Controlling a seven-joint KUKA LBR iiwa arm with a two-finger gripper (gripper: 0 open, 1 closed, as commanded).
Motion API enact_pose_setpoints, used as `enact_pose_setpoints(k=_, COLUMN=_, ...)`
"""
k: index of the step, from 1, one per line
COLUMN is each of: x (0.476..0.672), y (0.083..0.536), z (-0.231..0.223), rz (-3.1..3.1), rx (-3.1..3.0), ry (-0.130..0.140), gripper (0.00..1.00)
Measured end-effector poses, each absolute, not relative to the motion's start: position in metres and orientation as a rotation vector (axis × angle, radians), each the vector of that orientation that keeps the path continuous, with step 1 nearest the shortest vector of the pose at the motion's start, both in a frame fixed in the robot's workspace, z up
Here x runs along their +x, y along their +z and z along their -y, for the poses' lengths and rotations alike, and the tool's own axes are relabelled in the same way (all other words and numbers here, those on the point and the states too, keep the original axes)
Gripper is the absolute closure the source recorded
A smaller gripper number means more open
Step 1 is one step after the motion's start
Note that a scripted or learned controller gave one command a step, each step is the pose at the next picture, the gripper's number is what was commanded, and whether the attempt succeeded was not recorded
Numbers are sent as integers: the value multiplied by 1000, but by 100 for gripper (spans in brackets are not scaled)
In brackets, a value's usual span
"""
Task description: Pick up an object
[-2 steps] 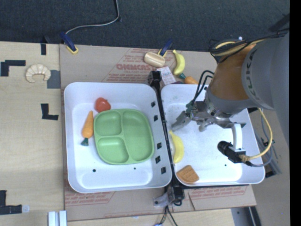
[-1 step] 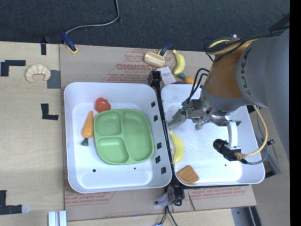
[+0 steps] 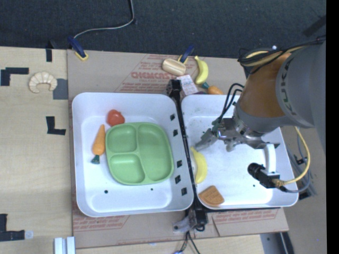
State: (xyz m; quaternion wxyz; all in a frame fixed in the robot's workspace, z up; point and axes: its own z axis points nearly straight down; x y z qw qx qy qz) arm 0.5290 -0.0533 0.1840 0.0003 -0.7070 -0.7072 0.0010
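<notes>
We see the gripper [image 3: 207,138] just above the banana [image 3: 199,166], fingers seemingly spread, holding nothing, toast [image 3: 212,196] below the banana

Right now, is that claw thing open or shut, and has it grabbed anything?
Gripper: open, nothing between its fingers. It hangs over the right bin, just above the banana at that bin's left wall.

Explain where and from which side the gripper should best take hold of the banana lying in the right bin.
The banana lies flat against the right bin's left wall, curving lengthwise along it. Probably best: grip its middle across the narrow width, coming straight down from above. The wall crowds one finger, so nudging it inward first may help. The gripper is close above it.
</notes>
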Motion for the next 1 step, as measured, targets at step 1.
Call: enact_pose_setpoints(k=1, x=535, y=184, z=49, rz=2222, rx=-2219, ry=2, gripper=0)
